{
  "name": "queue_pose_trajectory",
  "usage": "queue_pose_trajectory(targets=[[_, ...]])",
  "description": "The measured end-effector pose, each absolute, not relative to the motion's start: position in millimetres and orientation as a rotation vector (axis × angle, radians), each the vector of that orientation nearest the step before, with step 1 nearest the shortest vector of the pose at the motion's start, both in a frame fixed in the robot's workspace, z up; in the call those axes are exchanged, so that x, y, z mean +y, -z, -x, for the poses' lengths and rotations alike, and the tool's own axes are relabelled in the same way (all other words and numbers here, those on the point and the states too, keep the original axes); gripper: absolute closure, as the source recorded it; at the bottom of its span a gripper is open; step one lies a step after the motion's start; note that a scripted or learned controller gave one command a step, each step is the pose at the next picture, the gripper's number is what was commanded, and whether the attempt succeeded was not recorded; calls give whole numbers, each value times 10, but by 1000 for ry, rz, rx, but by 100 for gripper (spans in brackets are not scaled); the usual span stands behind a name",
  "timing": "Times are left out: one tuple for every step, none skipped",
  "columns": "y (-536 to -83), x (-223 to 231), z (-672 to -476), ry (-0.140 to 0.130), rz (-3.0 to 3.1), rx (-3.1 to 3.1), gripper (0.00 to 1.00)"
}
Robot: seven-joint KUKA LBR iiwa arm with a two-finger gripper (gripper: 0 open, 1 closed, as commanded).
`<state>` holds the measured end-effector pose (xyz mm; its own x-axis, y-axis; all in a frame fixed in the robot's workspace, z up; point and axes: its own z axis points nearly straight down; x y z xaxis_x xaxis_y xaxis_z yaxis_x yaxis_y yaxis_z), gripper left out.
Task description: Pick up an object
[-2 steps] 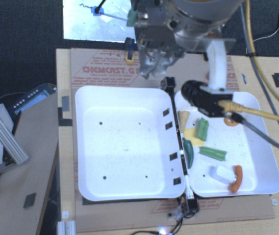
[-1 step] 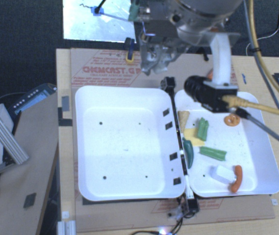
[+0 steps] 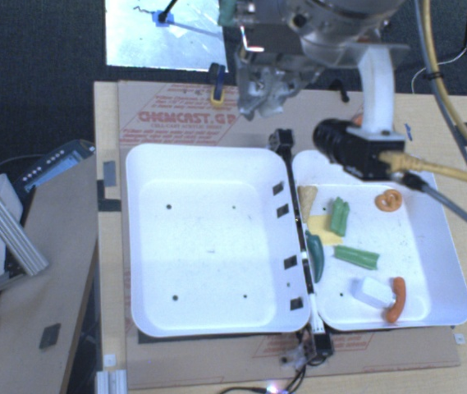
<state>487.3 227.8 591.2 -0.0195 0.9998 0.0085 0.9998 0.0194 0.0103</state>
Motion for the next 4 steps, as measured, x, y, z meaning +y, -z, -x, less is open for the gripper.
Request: queue_pose_trajectory(targets=[[-6024, 2276, -4875, -24, -2196, 2244, 100], [-6135, 2274, -4878, -27, -2193, 2246, 100], [-6247, 2271, -4880, -30, -2190, 2248, 100], [-6360, 2268, -4882, -34, -2188, 2249, 100]])
